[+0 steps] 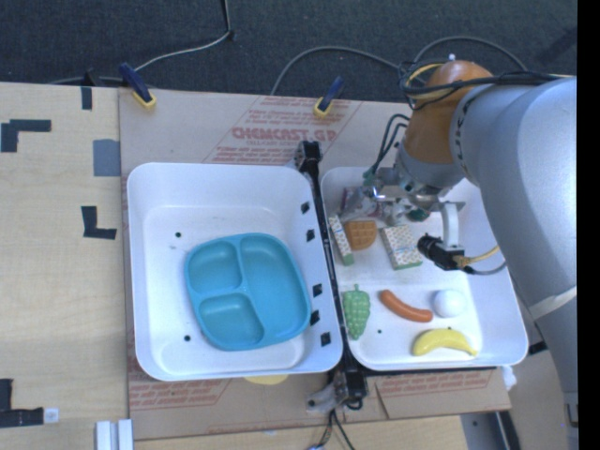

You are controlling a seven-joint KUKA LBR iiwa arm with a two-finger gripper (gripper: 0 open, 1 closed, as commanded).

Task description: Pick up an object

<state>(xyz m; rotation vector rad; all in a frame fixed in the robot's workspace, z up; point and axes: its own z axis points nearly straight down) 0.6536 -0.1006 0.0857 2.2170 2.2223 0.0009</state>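
My gripper (367,198) is low over the back of the right bin (502,300), under the orange band of the arm (441,120). Just in front of it lie a brown bun-like piece (360,232), a narrow speckled box (339,243) and a second speckled box (401,247). The wrist hides the space under the gripper, and nothing shows in its hold. Nearer the front lie a green grape bunch (356,310), an orange sausage (405,307), a white egg (449,301) and a yellow banana (443,343).
The left bin (150,251) holds a blue divided plate (246,289). A black divider with clips (319,242) runs between the bins. The grey arm body (534,186) covers the right bin's far right side. Cables (469,256) trail beside the wrist.
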